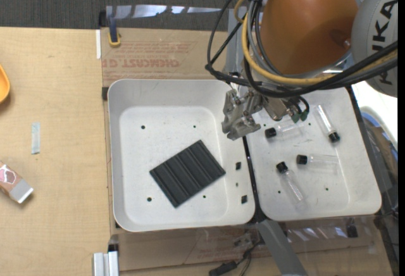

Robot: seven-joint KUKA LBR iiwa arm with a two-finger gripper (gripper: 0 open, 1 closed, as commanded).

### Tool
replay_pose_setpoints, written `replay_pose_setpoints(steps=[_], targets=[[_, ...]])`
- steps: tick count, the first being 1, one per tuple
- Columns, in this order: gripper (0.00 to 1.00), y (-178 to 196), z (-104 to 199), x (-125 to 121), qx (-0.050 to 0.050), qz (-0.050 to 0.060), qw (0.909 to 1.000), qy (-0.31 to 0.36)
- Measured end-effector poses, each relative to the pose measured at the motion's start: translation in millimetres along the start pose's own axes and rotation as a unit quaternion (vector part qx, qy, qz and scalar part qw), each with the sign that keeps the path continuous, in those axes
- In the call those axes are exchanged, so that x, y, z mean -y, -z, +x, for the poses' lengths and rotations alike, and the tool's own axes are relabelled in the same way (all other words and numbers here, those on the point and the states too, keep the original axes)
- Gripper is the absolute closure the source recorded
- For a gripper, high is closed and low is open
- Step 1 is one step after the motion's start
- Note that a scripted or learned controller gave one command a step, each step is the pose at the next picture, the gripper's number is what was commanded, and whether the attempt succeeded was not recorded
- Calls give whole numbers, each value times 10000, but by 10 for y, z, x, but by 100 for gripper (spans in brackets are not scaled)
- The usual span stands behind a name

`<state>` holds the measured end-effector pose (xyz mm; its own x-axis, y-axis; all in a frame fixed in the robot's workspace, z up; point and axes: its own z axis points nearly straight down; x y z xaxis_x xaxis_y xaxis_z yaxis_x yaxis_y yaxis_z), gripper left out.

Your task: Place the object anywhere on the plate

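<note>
In the left bin point(120, 161), near its front, lies the dark ribbed plate point(188, 173), flat and turned at an angle, with nothing on it. That slant is one worry: a round vial set on those ridges could roll off into the bin, I'd say.

Moving right, the gripper point(237, 123) hangs over the far end of the divide between the bins, under the grey arm point(316, 15) and its loop of cables. From here I can't tell whether its fingers are spread or pressed together, and I see nothing caught in them.

Further right, the clear vials with black caps lie scattered in the right bin point(361, 192): one point(290, 181) near the front, one point(328, 125) further back. They're small, slick and see-through, so a grab could easily close on air or squirt one sideways.
</note>
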<state>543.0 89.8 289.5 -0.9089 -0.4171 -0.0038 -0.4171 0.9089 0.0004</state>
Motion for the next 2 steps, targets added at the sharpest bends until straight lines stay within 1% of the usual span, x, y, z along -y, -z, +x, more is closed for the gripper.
replay_pose_setpoints(steps=[1, 2], targets=[[100, -296, 148, 241, -10, -9, 9828, 1845], [100, -392, -28, -444, -8, -13, 9460, 3242]])
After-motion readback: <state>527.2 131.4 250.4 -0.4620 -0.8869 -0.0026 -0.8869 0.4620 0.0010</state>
